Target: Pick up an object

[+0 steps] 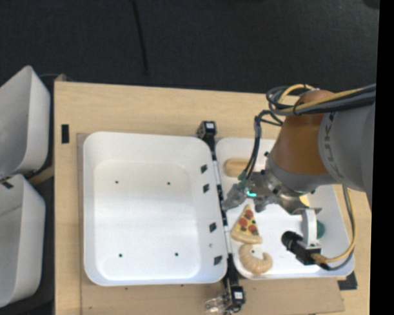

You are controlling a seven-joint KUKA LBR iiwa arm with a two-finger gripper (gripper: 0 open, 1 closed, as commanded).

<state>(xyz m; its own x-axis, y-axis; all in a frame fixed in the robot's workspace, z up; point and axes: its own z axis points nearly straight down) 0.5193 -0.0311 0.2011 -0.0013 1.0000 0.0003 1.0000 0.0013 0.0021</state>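
Low, the tool hovers just above the pizza slice.

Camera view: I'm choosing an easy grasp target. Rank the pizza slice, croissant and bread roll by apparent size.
1. croissant and pizza slice: about alike, so I won't rank them.
2. bread roll: smallest showing, partly hidden by the arm.

A toy pizza slice lies flat near the right bin's left wall; a tan croissant curls at its near-left corner; a pale bread roll rests toward its far-left corner.
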